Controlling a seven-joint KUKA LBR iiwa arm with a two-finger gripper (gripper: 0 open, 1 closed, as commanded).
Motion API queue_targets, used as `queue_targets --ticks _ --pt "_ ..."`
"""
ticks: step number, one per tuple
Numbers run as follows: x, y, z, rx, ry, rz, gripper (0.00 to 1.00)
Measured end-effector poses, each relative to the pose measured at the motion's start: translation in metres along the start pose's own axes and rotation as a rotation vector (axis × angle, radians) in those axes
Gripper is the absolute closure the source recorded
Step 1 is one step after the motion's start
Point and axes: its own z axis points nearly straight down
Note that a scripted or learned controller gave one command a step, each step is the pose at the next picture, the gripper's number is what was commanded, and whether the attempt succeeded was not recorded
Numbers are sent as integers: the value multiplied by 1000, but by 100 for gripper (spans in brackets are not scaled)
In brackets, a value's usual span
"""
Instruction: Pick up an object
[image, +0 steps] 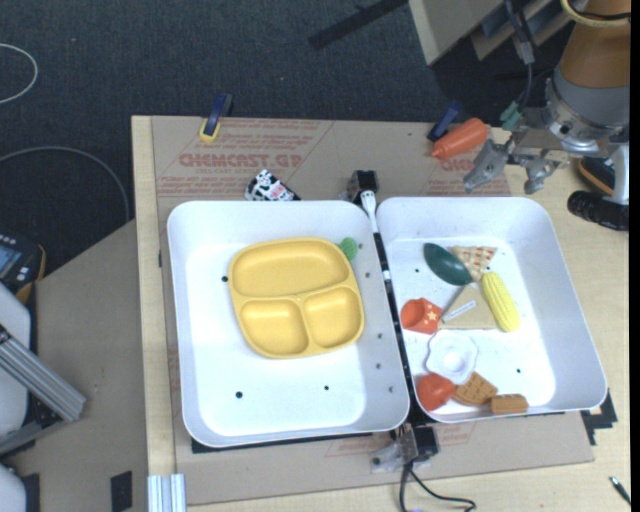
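The arm's gripper (510, 165) hangs above the far right corner of the worktop (300, 150), just beyond the back rim of the right bin (560, 260), and its jaws are spread apart with nothing between them. The toy food all lies in the right bin: a dark green spoon (446, 265) lies near the back, touching a pizza slice (477, 257), and a yellow corn cob (500, 300) lies just in front of the slice. A red strawberry-like piece (421, 315) sits near the bin's left wall, a fried egg (452, 355) lies nearer the front, and a red tomato-like piece (433, 390), a waffle-like brown piece (476, 388) and a small brown nugget (508, 403) cluster at the front edge. The left bin (200, 300) holds a yellow divided tray (296, 296) with a small green piece (348, 248) at its far right corner. On the worktop behind the bins lie a black-and-white toy (268, 187), a blue and yellow clamp (214, 117) and an orange clamp (460, 138).
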Motion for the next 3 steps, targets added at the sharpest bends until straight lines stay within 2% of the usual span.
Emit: queue_targets --ticks 1,2,3 --pt "0 2 -9 -14 -2 -2 0" --pt "6 8 52 -9 -1 -4 0" --pt "0 9 96 -10 -2 -2 0"
